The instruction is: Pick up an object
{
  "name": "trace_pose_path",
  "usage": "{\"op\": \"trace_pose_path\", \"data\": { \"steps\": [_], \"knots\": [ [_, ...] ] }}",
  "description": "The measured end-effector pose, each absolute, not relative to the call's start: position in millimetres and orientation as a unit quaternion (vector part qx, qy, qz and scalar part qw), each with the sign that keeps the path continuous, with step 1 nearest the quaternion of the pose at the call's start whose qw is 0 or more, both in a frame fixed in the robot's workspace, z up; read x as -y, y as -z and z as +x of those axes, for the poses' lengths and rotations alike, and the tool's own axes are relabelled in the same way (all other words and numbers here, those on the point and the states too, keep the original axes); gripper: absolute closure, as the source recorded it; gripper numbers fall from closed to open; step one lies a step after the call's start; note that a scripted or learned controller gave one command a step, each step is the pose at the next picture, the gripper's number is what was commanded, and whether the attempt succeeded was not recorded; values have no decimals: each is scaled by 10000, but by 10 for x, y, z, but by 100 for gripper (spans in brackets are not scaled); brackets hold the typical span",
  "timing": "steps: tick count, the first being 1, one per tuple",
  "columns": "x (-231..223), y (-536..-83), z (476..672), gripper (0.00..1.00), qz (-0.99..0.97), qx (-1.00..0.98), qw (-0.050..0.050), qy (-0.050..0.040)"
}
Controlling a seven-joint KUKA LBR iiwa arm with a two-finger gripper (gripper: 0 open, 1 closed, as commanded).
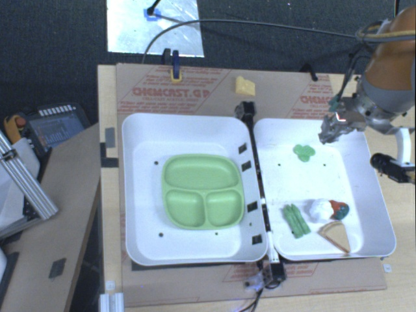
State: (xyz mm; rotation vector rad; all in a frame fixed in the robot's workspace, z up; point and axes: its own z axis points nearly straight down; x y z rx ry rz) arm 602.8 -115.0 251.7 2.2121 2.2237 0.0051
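Robot gripper (330, 134) hovers over the right bin (370, 174), just right of a small green toy (303, 151); whether its fingers are open can't be told

two white bins sit side by side: the left bin (140, 174) and the right bin (364, 194). the left bin holds one green tray (201, 190) with three compartments. the right bin holds four small things: one green broccoli (303, 152), one green bean bundle (296, 220), one white-and-red piece (327, 209), and one tan wedge (336, 234). one yellow block (245, 86) lies on the board behind the bins.
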Motion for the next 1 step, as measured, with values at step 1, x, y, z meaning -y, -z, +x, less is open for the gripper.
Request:
{"op": "trace_pose_path", "data": {
  "steps": [1],
  "knots": [
    [576, -2381, 5975, 100, 7039, -7103, -2, -10]
  ]
}}
